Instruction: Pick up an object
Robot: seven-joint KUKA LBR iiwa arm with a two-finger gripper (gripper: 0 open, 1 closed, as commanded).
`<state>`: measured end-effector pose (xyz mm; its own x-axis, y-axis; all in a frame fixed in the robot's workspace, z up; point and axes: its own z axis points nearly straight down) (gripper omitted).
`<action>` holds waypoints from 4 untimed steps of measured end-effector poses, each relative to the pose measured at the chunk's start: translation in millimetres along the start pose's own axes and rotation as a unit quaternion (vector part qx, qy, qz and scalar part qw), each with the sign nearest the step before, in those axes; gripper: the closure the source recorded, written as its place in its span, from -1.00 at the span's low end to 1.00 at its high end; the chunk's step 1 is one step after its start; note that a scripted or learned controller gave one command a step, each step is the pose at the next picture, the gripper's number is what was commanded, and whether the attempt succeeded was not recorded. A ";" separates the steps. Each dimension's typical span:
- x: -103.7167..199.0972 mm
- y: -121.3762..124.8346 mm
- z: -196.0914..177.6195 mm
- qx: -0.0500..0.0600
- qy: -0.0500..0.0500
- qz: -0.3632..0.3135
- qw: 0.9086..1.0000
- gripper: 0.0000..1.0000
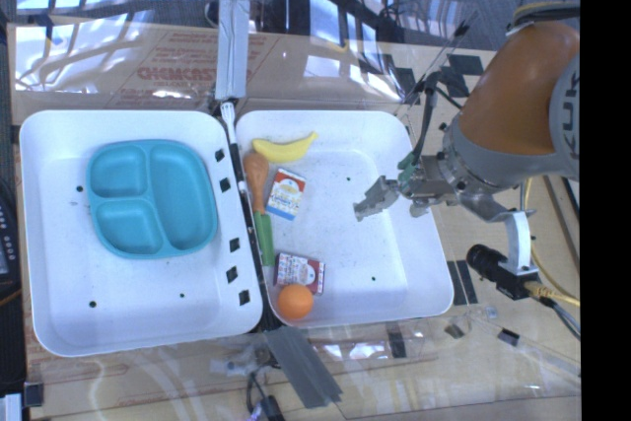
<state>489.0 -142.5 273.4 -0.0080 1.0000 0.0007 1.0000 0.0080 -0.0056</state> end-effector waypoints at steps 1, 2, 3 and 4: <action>49.6 92.9 75.6 0.000 -0.001 -0.134 0.991 -1.00; 35.7 127.6 176.4 -0.005 -0.001 -0.177 0.984 -1.00; 42.4 142.1 176.4 -0.005 -0.002 -0.133 0.991 -1.00; 28.4 166.5 178.6 0.007 0.002 -0.046 0.999 -1.00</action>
<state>654.3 -112.7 93.8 -0.0999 0.9950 0.0053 0.9948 0.1000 -0.0192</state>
